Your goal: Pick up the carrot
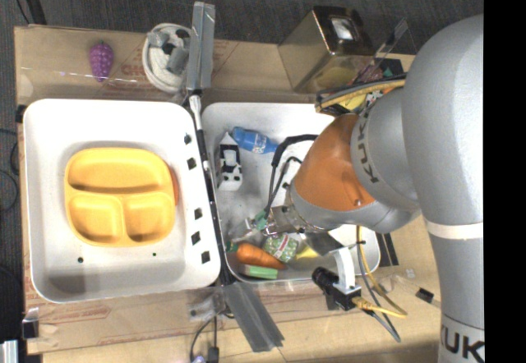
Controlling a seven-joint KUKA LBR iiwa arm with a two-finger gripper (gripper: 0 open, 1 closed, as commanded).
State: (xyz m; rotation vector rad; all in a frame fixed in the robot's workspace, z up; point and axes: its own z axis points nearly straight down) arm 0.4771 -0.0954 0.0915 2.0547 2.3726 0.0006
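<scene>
The carrot (pixel 256 255) lies in the near left corner of the right bin (pixel 246 119), beside a green thing (pixel 260 272). The gripper (pixel 275 226) hangs just above it, probably to grasp it.

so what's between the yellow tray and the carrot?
Bare left-bin floor, then the wall between the bins, in the camera view. Tray; carrot in the right bin.
</scene>
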